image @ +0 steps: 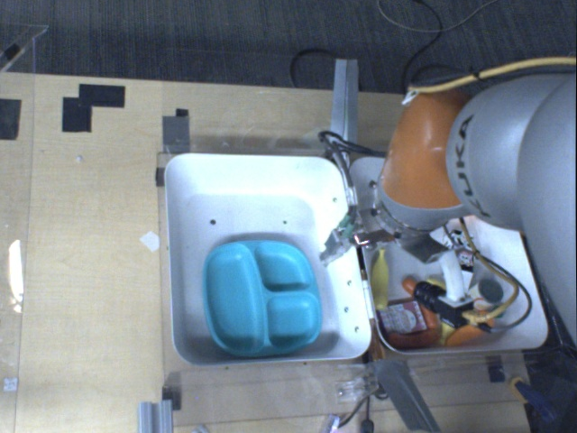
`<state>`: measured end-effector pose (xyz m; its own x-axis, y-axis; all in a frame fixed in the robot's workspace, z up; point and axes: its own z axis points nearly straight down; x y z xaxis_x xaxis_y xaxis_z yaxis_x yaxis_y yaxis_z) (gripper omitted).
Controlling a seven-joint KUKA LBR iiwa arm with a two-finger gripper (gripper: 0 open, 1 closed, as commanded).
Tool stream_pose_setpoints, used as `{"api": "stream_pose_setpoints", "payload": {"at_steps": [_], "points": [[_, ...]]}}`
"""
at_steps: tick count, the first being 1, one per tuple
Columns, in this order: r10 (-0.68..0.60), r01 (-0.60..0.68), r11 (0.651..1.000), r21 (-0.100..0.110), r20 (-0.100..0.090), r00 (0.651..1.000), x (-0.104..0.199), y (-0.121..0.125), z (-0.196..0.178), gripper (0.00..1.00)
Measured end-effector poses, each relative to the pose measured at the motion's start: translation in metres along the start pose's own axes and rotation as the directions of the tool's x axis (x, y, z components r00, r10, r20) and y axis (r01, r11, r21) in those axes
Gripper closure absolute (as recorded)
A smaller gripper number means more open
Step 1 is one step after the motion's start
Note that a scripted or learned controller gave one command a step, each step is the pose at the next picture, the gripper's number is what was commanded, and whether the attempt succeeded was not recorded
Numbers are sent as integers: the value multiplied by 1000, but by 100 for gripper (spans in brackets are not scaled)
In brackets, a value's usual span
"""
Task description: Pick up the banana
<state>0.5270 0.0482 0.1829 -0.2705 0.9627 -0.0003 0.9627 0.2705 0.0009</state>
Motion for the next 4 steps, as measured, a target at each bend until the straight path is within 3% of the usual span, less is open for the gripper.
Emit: {"api": "stream_pose_setpoints", "payload": {"at_steps": [1, 2, 3, 4], "points": [[-36, 36, 999, -1, 1, 999, -67, -55, -1, 0], [14, -14, 1000, -2, 1, 1000, -88, -54, -1, 0], [-52, 52, 999, -2, 0, 999, -13, -30, -1, 0], [-57, 57, 998, 0, 0, 998, 17, -36, 0, 0]]}}
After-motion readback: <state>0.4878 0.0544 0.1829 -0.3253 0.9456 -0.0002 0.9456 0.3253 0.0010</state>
